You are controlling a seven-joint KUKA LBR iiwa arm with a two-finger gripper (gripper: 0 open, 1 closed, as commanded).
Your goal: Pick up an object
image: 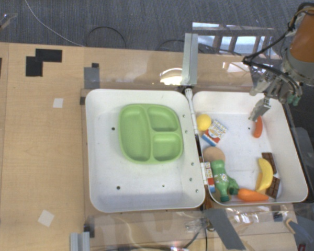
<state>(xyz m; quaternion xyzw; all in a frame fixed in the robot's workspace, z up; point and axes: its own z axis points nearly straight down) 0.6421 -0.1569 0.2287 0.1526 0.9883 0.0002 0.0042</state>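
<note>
One small red-orange chili pepper (pixel 257 128) lies in the right bin (pixel 282 114), near its far right corner, slim and slightly curved, apart from the other items. The gripper (pixel 261 109) hangs just above the pepper's far end, at most grazing it; whether its fingers are spread or pressed together cannot be told, and nothing shows between them. Nearer lie a banana (pixel 264 174), a carrot (pixel 253 195) and a green bottle (pixel 222 179). The left bin (pixel 99 192) holds a green divided plate (pixel 150 133).

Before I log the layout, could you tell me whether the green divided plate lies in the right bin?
No, the green divided plastic plate lies in the left white bin.
</note>
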